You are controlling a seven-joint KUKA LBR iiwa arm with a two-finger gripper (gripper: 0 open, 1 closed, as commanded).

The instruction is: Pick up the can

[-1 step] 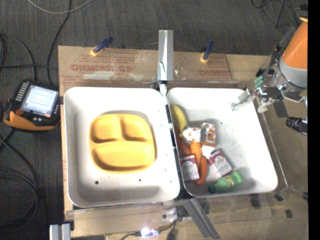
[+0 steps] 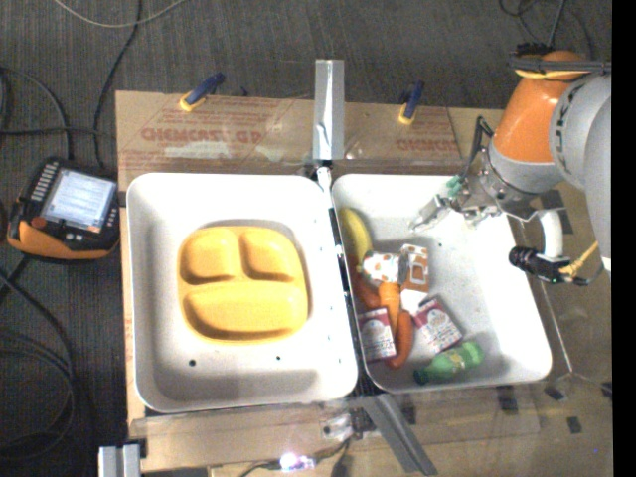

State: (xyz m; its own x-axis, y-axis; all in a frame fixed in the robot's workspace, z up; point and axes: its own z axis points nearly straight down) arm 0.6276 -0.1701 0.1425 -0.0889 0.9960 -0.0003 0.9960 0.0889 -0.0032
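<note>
Camera view: gripper [image 2: 429, 213] hovers over the right bin's [image 2: 519, 311] far side, fingers spread, empty. Can [image 2: 378, 334] lies at near left, touching the carrot [image 2: 399, 318]; probably light, stiff, slick, so grip across its sides.

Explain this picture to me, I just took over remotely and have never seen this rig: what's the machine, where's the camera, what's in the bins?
One camera looks down at a slant on two white bins. The grey arm with the orange band comes in from the right; its gripper hangs over the right bin, and I see nothing between its fingers. The left bin holds a yellow divided tray. The right bin holds a banana, a carrot, a green bottle, and small cartons or packets. One red item may be the can, but I cannot tell.
</note>
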